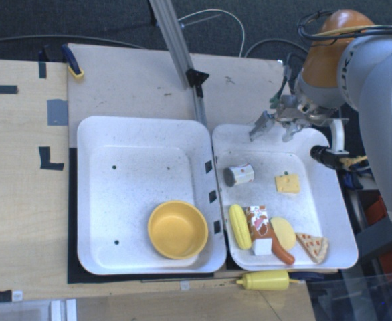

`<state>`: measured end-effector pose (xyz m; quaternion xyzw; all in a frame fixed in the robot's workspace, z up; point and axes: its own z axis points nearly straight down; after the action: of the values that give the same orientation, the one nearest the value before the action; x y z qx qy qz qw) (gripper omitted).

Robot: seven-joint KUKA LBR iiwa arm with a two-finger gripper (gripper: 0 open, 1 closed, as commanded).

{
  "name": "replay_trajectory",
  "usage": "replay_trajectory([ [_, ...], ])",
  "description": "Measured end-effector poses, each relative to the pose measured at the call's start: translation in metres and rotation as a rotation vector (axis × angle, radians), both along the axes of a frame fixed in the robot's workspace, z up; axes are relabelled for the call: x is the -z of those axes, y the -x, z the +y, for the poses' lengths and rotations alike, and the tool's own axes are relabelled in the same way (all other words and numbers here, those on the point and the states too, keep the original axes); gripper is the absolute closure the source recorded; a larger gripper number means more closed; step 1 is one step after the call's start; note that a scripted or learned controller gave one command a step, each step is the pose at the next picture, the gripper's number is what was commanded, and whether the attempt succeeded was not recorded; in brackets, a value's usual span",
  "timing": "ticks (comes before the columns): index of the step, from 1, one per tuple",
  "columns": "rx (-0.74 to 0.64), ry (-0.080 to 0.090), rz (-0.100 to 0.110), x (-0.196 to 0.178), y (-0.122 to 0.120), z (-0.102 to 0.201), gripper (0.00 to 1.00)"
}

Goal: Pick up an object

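Note:
My gripper (273, 131) hangs over the far edge of the right bin (330, 256), open, with nothing between its two grey fingers. Below it in that bin lie a small grey-and-white cylinder (239, 174) and a yellow cheese block (287, 184). Nearer the front edge sit a yellow corn cob (239, 227), a red-and-white packet (257, 222), a white cube (262, 247), a hot dog (282, 239) and a pizza slice (313, 247). The left bin (116, 152) holds a yellow bowl (177, 229).
A yellow squeeze bottle (266, 281) lies on the bench just in front of the right bin. A grey metal pole (176, 35) slants down to the gap between the bins. A blue-and-yellow clamp (73, 62) sits at the back left.

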<state>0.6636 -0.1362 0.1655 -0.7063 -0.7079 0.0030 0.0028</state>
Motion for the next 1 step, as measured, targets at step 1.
replay_trajectory([
  [1,-0.001,0.001,-0.001,0.0480,-0.0064,0.0019,0.00],
])
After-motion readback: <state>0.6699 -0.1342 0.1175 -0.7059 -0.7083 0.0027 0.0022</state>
